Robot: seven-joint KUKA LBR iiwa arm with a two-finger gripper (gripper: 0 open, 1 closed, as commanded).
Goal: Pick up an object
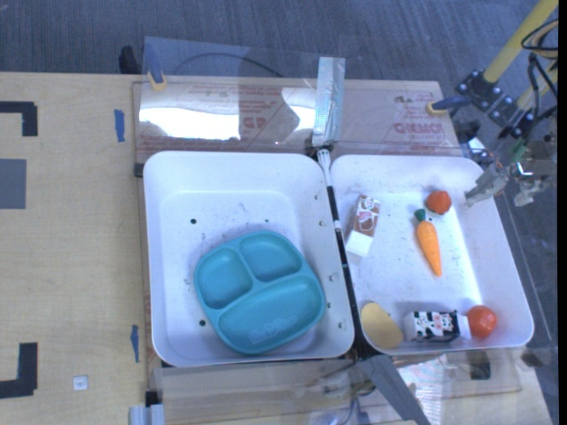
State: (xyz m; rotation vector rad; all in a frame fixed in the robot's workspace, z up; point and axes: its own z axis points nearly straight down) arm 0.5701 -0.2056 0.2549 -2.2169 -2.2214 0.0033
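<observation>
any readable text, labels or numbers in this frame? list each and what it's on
Red print on the clear panel behind the bins, left and right ends: too blurred and glared to read.
Brown-and-white carton in the right bin: printing too small to read.
Cow-patterned bottle: no legible label.
Teal divided plate: embossed mark, unreadable.

The claw (496, 184) sat at the right rim of the right bin (518, 277), and its fingers were too small and blurred against the cabling to judge. The arm behind it was cut off by the right edge, only a yellow strut (523, 29) showing. The print on the small carton (364, 224) and on the black-and-white carton (432, 325) was illegible. The yellow item (382, 325) at the near rim, possibly a chip or lid, could not be identified. The worktop (62, 237) ran off the left edge.
</observation>
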